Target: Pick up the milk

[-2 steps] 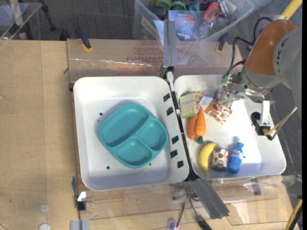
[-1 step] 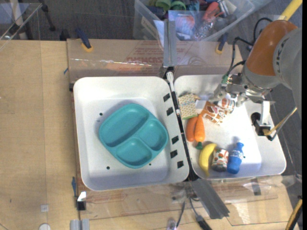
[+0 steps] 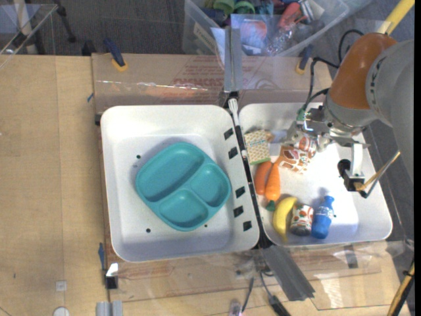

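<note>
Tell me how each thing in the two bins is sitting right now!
Plate: lying flat in the left bin, nothing on it.
Milk: tipped on its side in the right bin, under the end effector.
Carrot: lying down.
Banana: lying down, beside the can.
Can: on its side.
Blue bottle: lying down.

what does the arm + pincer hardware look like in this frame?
The arm is light grey with rounded, bulbous links and a glossy orange band above the wrist. Thin black cables loop from the band down along the wrist. Below it the pincer is a compact metallic grey and white assembly with small dark parts and a spot of green. A pale bracket carrying a black fitting juts from the wrist side.
</note>
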Controlling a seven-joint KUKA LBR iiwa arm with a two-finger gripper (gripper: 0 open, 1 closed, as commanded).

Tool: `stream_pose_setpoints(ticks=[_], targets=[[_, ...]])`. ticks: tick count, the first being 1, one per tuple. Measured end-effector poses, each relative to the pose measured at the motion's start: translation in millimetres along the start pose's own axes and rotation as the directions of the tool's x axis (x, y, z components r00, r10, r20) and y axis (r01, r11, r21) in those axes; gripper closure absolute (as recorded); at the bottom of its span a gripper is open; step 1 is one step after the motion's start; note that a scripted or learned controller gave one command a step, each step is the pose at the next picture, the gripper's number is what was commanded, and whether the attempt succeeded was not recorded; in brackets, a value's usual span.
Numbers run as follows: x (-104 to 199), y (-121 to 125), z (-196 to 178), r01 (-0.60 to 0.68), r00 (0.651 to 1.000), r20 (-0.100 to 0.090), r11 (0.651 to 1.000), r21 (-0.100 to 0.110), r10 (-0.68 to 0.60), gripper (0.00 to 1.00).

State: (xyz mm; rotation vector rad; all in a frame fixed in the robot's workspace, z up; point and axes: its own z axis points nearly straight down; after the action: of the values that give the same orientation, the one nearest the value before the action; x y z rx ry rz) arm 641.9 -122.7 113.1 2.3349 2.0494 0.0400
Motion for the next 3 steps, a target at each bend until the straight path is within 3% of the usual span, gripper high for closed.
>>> stream_pose_setpoints(ticks=[1, 2, 3], targets=[[-0.2, -3.7, 1.8, 0.009, 1.0, -0.001, 1.0, -0.014, -0.009, 0.0], [4.0, -2.6, -7.8, 0.012, 1.0, -0.008, 1.0, -0.015, -0.012, 1.0], [4.0, -2.6, -7.8, 0.012, 1.0, -0.008, 1.0, -0.015, -0.013, 0.0]])
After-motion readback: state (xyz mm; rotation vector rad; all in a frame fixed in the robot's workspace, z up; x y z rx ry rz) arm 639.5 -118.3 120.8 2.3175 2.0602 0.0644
